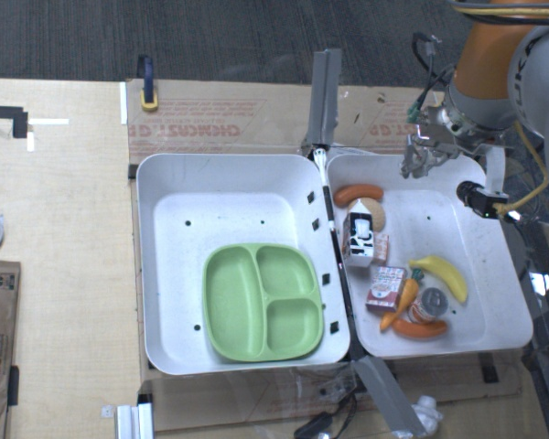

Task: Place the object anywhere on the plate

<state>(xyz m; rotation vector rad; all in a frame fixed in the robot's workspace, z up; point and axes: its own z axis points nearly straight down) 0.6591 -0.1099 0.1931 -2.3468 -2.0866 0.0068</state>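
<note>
A green three-compartment plate (261, 313) lies in the left bin (165, 245), toward its front. The right bin (494, 273) holds a sausage (359, 193), a small milk carton (360, 234), a red box (385, 288), a banana (442, 274), a carrot (403, 302), a small can (430, 302) and an orange sausage (420, 328). My gripper (420, 161) hangs over the far edge of the right bin, behind and to the right of the sausage. It is open, with nothing between its fingers.
A raised divider (327, 218) separates the two bins. A grey post (325, 99) stands behind it. The arm (503, 71) comes in from the upper right, with cables (522, 190) trailing over the right bin's far corner.
</note>
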